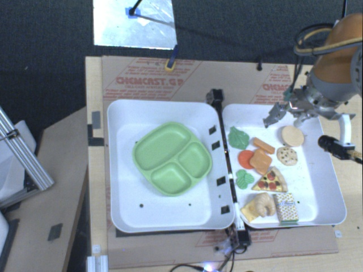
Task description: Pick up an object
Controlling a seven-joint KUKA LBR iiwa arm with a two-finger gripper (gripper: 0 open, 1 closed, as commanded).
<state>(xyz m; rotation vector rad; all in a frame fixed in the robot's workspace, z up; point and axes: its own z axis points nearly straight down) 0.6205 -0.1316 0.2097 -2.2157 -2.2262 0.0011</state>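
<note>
The right bin (323, 174) holds several toy foods. Among them are a green broccoli (239, 137), an orange sausage (262, 145), a red slice (244, 158), a tan round disc (292, 135), a chocolate-chip cookie (287, 156), a pizza slice (272, 181), a tan pastry (262, 204) and a patterned packet (287, 207). My gripper (287, 117) hangs over the bin's far edge, just above the tan disc. It is open, with nothing between its fingers.
The left bin (122, 152) holds a green divided plate (173, 158). A black hinged divider (224, 152) runs between the bins. A black part of the arm (334, 146) juts out over the right bin's right rim. A foil sheet (136, 16) lies behind the bench.
</note>
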